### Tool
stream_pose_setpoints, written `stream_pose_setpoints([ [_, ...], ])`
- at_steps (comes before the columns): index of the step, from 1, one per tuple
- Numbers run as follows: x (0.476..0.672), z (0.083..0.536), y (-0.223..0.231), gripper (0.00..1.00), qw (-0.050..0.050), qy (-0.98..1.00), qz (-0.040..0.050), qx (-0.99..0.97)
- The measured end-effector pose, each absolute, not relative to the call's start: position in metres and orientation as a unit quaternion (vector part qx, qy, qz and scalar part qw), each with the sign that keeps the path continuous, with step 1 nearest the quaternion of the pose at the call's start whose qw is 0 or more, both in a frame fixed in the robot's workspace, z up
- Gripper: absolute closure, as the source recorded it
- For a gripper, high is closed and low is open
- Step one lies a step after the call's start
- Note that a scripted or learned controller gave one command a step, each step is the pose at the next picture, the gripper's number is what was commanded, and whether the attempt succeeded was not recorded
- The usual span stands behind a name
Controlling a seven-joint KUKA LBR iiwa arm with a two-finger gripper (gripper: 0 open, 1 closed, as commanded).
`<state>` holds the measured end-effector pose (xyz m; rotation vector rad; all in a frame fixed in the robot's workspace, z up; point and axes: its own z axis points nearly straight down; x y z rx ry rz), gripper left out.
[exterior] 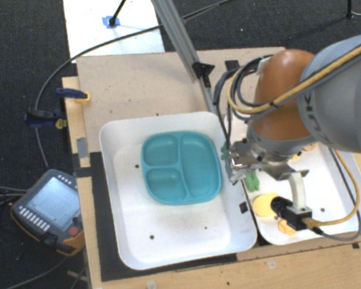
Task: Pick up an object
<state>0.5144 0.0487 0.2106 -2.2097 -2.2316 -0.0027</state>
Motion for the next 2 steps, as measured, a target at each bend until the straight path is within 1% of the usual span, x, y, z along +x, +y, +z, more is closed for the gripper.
stream_pose_setpoints([
  [1, 0.5088, 0.2262, 0.1000, 1.00, 0.000, -0.710, -0.0013, -0.704],
  [2, 0.5091, 0.2257, 0.0974, 0.00, 0.000, -0.709, -0.0007, -0.705],
])
